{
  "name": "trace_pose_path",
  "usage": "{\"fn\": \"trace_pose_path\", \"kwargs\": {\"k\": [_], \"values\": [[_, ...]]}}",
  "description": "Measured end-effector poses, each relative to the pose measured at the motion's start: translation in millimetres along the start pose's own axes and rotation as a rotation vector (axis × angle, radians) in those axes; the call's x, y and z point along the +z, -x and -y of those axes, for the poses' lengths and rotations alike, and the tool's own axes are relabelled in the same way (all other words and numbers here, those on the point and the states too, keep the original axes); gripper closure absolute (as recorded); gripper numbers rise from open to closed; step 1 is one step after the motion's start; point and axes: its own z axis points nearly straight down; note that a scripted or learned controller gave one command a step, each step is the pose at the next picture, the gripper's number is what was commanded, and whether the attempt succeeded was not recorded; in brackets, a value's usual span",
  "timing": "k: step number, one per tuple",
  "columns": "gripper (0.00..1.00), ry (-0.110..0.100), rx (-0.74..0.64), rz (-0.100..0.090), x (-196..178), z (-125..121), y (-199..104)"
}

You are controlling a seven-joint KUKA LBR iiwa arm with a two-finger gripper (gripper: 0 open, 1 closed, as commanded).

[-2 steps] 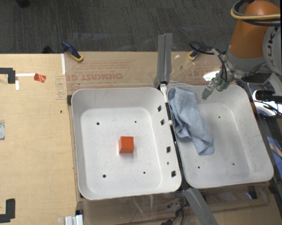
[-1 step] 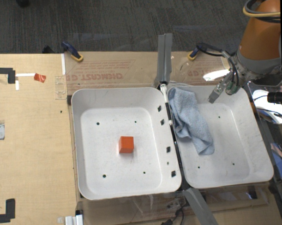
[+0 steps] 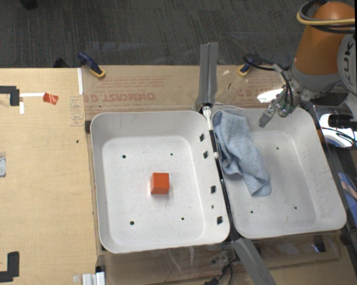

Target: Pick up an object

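orange cube (image 3: 160,183) lies in left bin (image 3: 111,229), well apart from the jaws (image 3: 275,113) above right bin (image 3: 321,216); jaw state indeterminable.

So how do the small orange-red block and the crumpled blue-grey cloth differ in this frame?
The small orange-red block is compact and hard-edged; the crumpled blue-grey cloth is soft, folded and far larger. The block sits near the middle of the left white bin; the cloth lies along the left side of the right white bin. Both rest untouched, with the claw off at the right bin's far edge.
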Motion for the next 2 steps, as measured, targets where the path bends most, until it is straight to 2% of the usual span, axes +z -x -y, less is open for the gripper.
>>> {"fn": "trace_pose_path", "kwargs": {"k": [1,2], "values": [[1.00,0.000,-0.334,0.000,7.2,13.3,-7.2],[1.00,0.002,-0.492,0.004,-31.1,-0.4,-4.5]]}}
